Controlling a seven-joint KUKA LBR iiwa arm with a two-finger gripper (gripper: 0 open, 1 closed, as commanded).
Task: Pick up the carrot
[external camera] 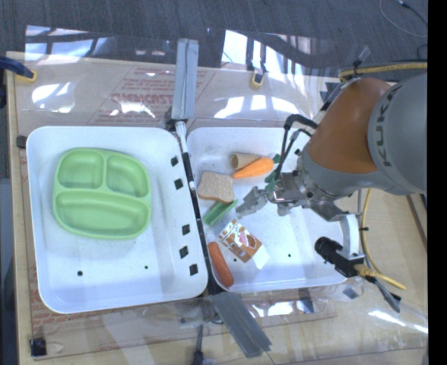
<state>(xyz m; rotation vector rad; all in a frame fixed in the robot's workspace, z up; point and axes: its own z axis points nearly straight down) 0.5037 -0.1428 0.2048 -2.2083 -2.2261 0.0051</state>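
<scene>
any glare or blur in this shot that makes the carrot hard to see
In the camera view, bright window glare streaks the clear sheeting behind the bins, not the right bin itself; the carrot is evenly lit and fairly sharp, its right end hidden behind the gripper, which looks a little soft.

Partial "KU" lettering shows on the grey arm [394,139]; nothing else is legible.

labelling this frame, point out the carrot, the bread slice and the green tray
carrot [253,169], camera view, middle of its orange body
bread slice [216,187], camera view, centre of its top face
green tray [65,213], camera view, left rim
</scene>
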